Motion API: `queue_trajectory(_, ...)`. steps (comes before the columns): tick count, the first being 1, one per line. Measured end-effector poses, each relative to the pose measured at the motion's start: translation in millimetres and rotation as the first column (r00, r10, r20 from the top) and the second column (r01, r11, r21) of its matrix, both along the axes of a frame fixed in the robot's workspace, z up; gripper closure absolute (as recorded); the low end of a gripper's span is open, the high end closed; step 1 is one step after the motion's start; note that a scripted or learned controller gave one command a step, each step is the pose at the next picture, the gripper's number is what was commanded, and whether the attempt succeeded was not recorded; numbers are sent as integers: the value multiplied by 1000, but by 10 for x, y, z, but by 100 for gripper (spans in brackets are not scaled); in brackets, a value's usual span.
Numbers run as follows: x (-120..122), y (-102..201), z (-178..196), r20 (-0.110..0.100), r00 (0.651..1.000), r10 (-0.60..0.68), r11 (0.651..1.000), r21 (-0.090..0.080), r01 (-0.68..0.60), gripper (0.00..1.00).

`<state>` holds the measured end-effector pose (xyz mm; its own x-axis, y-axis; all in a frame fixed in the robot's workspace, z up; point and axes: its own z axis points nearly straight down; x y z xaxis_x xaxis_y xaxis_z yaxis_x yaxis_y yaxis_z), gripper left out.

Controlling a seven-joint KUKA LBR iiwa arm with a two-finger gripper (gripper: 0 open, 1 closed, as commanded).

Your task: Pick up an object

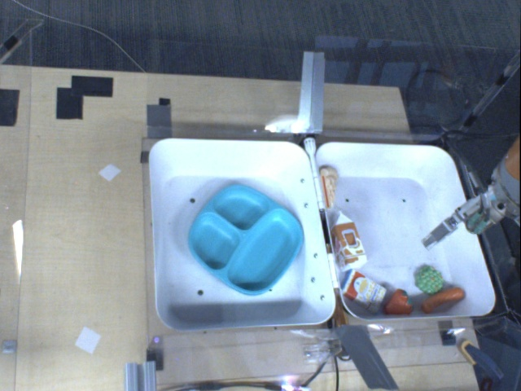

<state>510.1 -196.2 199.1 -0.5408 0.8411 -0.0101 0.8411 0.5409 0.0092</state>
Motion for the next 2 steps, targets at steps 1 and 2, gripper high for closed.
queue_trajectory(1,-190,-107,-1101,1,999,-45,999,0,45,0)
queue_trajectory(2,613,134,-88,-5,973,229,973,0,-229,0)
